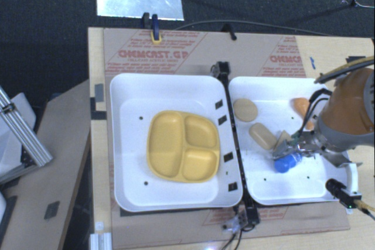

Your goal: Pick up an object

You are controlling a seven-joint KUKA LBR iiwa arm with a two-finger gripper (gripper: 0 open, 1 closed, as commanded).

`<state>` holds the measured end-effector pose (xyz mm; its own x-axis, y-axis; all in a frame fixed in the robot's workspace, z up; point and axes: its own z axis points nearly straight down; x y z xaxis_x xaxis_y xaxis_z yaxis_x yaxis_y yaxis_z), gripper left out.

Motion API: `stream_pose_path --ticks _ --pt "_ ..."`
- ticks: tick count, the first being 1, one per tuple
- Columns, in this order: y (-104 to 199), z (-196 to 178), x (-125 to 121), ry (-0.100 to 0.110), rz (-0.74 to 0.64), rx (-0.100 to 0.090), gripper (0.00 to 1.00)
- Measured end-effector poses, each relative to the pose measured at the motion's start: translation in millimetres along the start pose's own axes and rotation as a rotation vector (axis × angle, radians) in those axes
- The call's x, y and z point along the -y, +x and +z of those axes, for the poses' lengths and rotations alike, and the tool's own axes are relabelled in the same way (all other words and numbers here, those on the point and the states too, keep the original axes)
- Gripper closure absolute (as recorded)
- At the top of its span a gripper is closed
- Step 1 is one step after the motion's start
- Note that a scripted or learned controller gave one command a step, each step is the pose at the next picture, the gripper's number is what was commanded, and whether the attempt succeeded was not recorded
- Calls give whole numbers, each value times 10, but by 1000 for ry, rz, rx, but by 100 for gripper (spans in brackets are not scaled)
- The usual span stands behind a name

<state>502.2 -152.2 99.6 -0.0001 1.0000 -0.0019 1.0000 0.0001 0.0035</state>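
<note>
The right bin [258,190] holds a round tan disc [245,109], a tan oblong piece [263,136], an orange piece [300,105] near the arm and a blue object [285,163]. My gripper [291,149] reaches in from the right and sits low over the blue object, right beside the oblong piece. Its tip hides part of the blue object. The grey arm with its orange band [351,102] covers the bin's right side.
The left bin [126,126] holds a yellow divided plate [183,145]. A black divider with clips [229,132] runs between the bins. Cardboard [176,50] lies under both, and a clamp [153,26] stands at its far edge.
</note>
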Motion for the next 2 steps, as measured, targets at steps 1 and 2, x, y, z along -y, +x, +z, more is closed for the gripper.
stream_pose_path --ticks 1,2 --pt "-19 87 -53 -13 0 4 0" --pt "-57 -38 -78 -25 2 14 100"
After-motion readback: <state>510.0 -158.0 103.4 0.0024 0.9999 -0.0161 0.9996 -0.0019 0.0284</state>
